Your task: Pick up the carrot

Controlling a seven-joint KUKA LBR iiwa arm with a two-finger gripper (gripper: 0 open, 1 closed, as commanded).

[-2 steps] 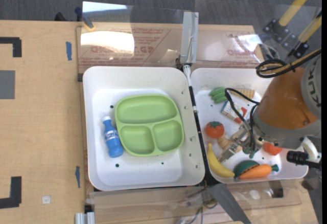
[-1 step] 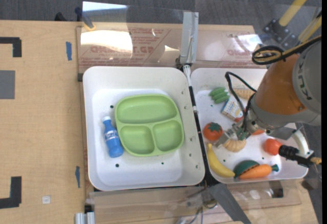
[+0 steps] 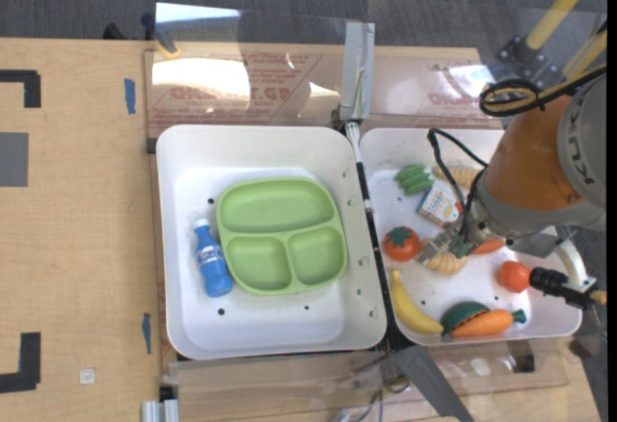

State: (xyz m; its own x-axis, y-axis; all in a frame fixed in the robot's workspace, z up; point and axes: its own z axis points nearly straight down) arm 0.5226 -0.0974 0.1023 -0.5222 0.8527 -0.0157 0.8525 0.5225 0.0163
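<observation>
The carrot (image 3: 490, 322), orange with a dark green leafy top, lies along the front wall of the right bin (image 3: 381, 145). My gripper (image 3: 460, 245) hangs low over the middle of that bin, above and left of the carrot and well apart from it. It is close to a tan bread piece (image 3: 444, 263) and a small orange-red item (image 3: 489, 245). The orange wrist hides the bin floor behind the gripper.
In the right bin lie a tomato (image 3: 401, 243), a banana (image 3: 412, 307), a green vegetable (image 3: 413, 179), a small box (image 3: 439, 206) and a red item (image 3: 514, 276). The left bin (image 3: 183, 160) holds a green divided plate (image 3: 280, 235) and a blue bottle (image 3: 210, 261).
</observation>
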